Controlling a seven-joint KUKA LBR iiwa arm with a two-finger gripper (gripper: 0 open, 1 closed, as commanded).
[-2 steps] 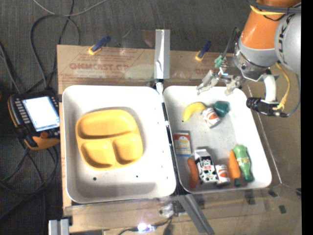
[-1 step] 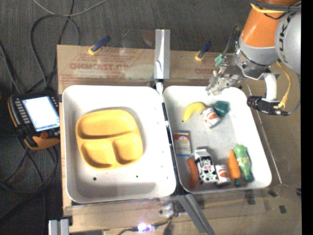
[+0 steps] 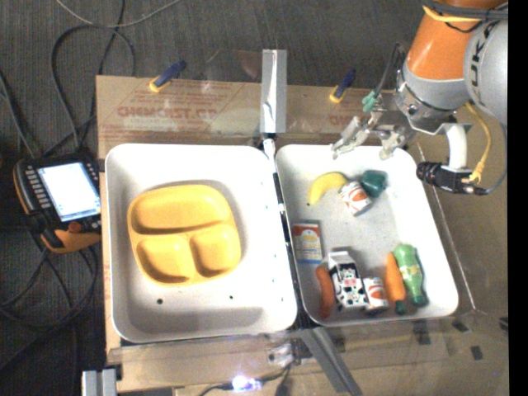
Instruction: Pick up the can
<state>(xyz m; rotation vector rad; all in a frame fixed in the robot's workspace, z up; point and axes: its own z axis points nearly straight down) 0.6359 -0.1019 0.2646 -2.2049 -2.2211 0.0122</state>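
Red-and-white can [image 3: 355,195] lies tipped, long axis diagonal, below the gripper [image 3: 368,139], jaws apart.

this was a robot lab: a grey and orange arm [image 3: 450,48] reached over a worktop [image 3: 181,110] bearing two white bins [image 3: 120,304], cables [image 3: 82,23] trailed across dark carpet, and a control pendant [image 3: 62,192] lay at the left.

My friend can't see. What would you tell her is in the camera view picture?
A robot hand hovers over the far edge of the right bin, which holds a can, banana, carrot, green bottle and small boxes. The left bin holds a yellow tray.
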